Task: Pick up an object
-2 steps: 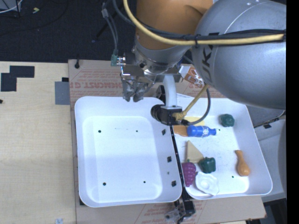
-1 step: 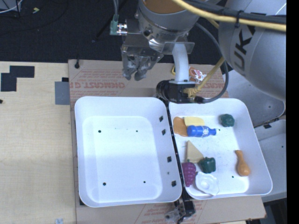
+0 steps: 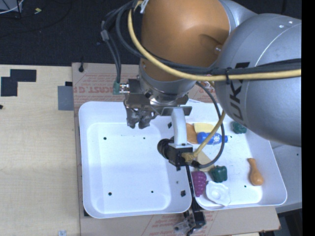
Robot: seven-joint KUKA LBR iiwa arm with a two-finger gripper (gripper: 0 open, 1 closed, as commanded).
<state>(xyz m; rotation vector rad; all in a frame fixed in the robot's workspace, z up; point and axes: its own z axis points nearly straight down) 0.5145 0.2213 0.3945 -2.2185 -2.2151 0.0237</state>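
Observation:
My gripper (image 3: 139, 121) hangs below the big orange and grey wrist, over the far part of the left bin (image 3: 93, 181), with bare white floor beneath it. The objects lie in the right bin (image 3: 275, 193): a yellow piece (image 3: 204, 129), a blue item (image 3: 212, 139), a small teal thing (image 3: 239, 128), an orange gourd shape (image 3: 255, 172), a green pepper-like toy (image 3: 219, 173), purple grapes (image 3: 199, 181) and a white object (image 3: 218, 193). All of them are to the right of the gripper, apart from it. Nothing shows in its grasp.
A white and black fitting (image 3: 176, 146) on the arm hangs over the ridge between the two bins, with a yellow cable looping past it. The arm's bulk hides the far edge of the right bin. Brown board borders the bins.

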